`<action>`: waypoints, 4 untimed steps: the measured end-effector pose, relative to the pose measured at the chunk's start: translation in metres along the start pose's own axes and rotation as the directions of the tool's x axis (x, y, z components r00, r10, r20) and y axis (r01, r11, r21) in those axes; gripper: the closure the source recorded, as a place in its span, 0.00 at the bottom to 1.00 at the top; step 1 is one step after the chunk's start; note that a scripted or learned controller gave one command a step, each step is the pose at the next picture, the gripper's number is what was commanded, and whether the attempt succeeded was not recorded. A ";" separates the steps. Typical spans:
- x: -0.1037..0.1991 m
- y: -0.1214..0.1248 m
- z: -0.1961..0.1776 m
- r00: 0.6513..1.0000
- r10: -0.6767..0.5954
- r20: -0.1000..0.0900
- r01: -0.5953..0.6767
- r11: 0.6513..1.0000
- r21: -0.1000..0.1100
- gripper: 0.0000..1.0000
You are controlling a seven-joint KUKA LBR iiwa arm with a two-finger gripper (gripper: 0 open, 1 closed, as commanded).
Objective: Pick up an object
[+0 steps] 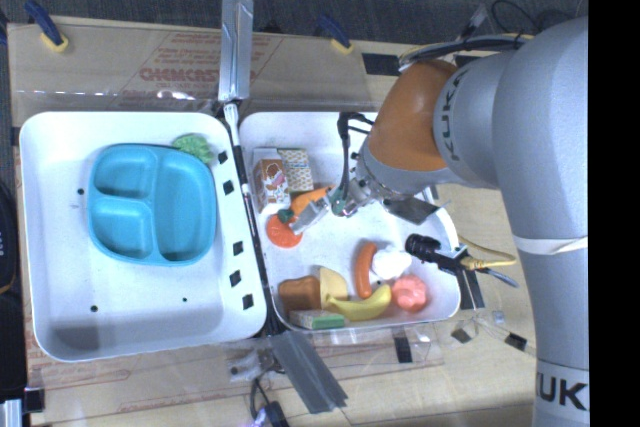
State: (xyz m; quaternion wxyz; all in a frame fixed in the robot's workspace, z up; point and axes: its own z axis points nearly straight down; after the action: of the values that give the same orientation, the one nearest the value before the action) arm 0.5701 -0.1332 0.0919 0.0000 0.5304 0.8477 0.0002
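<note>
Since the gripper (318, 206) hangs over the carrot (303, 202) in the right bin (300, 123), finger state indiscernible, it should descend squarely.

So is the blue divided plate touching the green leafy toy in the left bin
Touching, it seems. The camera view shows the green leafy toy lying against the upper right rim of the blue divided plate, with no white bin floor between them.

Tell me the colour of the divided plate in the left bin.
The divided plate is light blue, seen clearly in the camera view.
</note>
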 end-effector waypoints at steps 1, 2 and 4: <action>-0.008 0.030 0.001 0.951 0.309 0.000 -0.309 0.951 0.003 0.00; -0.013 0.075 0.002 0.958 0.286 -0.001 -0.286 0.958 0.005 0.00; -0.014 0.079 0.001 0.947 0.320 -0.013 -0.319 0.946 0.049 1.00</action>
State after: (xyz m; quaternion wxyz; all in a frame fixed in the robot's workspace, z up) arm 0.6467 -0.1112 0.0910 -0.0210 0.6606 0.7503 -0.0139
